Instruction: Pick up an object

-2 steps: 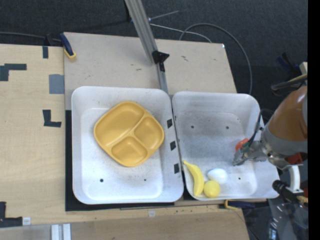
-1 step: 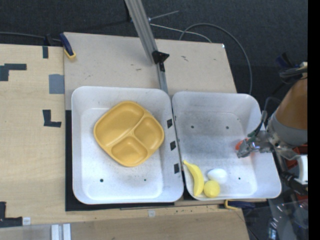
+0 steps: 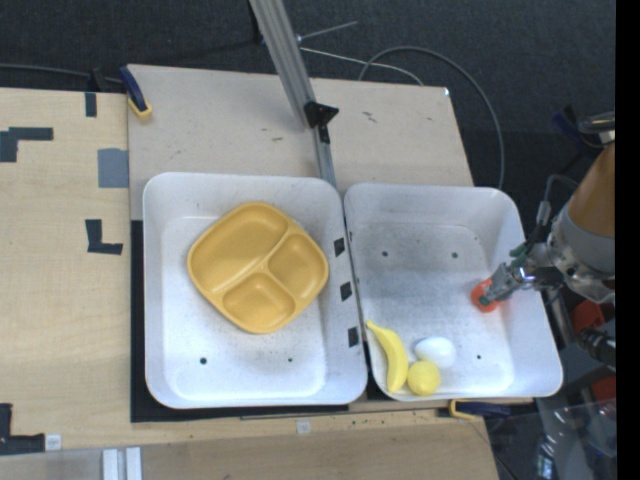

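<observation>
Just at the gripper's [image 3: 503,284] fingertips, a small red object [image 3: 485,298] lies against the right bin's [image 3: 440,203] right wall. Whether the fingers grasp it or how far apart they stand, I cannot tell.

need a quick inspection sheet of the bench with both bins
surface: two white bins side by side, left bin, right bin, on a pale board.
job's things: yellow divided tray in the left bin; banana, white egg-shaped object, yellow ball and small red object in the right bin.
clutter: nothing seen.
grippers: gripper at the right bin's right wall, over the red object.
cables: thin cable looping behind the bins.
surroundings: slanted metal pole; yellow-handled clamp at the board's corner.
</observation>
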Available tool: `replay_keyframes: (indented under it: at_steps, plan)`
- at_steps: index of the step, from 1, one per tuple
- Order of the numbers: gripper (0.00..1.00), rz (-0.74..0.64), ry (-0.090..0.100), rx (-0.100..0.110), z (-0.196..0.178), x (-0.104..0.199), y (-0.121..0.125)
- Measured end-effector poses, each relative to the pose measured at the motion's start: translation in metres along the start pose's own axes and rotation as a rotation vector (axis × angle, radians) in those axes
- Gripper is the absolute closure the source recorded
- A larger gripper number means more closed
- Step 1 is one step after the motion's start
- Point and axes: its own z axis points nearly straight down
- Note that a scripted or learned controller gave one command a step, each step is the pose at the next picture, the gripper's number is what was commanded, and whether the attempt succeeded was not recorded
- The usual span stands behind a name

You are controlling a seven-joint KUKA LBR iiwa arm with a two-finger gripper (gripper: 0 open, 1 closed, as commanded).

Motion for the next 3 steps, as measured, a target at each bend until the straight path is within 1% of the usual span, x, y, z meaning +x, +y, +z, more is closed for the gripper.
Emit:
replay_keyframes:
  at_steps: [1, 2, 3]
  plan:
    - [1.00, 0.000, -0.001, -0.001, -0.053, 0.000, 0.002]
    - [1.00, -0.005, 0.003, 0.003, -0.056, 0.056, 0.016]
    - [1.00, -0.004, 0.003, 0.004, -0.056, 0.097, 0.034]
